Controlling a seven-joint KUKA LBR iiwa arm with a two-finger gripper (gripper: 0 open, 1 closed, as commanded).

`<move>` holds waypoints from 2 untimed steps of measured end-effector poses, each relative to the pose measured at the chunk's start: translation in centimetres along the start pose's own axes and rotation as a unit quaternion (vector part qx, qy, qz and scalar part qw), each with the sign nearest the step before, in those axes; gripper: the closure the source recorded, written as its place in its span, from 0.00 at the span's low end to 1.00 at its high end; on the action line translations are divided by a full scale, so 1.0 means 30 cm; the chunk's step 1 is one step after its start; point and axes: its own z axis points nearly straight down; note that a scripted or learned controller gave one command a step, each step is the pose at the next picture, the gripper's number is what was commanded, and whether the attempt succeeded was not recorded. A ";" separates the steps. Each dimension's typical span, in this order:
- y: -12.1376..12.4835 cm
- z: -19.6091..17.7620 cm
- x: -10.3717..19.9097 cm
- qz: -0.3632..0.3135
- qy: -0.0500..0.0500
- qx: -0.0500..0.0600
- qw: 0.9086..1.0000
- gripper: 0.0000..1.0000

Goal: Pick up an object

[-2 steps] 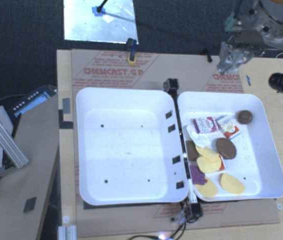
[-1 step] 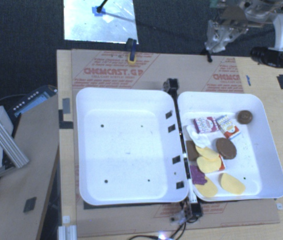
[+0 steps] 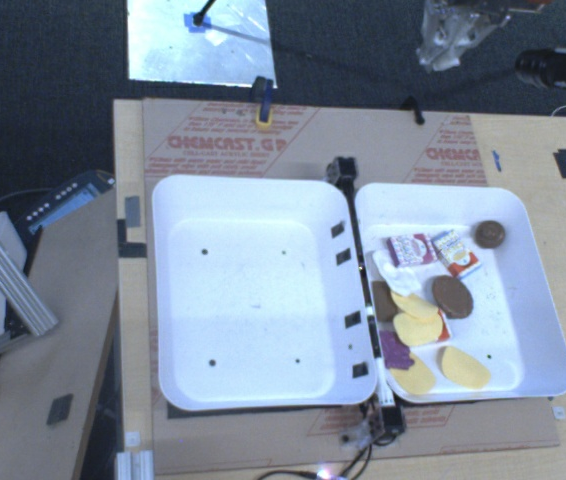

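High at the top right of the camera view, well above and beyond the bins, the gripper [image 3: 445, 43] hangs over the dark floor, and whether it is wide or narrow I cannot tell from this slant; nothing shows beneath it that it could be carrying. Every candidate for the pick lies in the right bin [image 3: 538, 268], bunched toward its left wall: a pink-and-white packet [image 3: 411, 249] and a red-and-white packet [image 3: 456, 250] side by side, a small brown round piece [image 3: 489, 233] just beside them near the far wall, a brown oval disc [image 3: 452, 296], and several yellow chip-like pieces, some overlapping [image 3: 416, 318] and one lying apart near the front wall [image 3: 464, 368]. The left bin [image 3: 178, 298] is not where the arm should go. The step in hand looks like the approach, with the task barely begun. To do it well I would pick a target with free room round it (the lone yellow piece or the small brown round one), since the overlapped chips and the things hugging the dividing wall risk a fouled or double grasp. Coming straight down, centred on the piece, seems the safest line.
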 end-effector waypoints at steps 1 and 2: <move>-0.168 -0.067 0.043 0.000 0.001 0.002 1.000 1.00; -0.408 0.018 0.115 0.000 0.000 0.005 1.000 1.00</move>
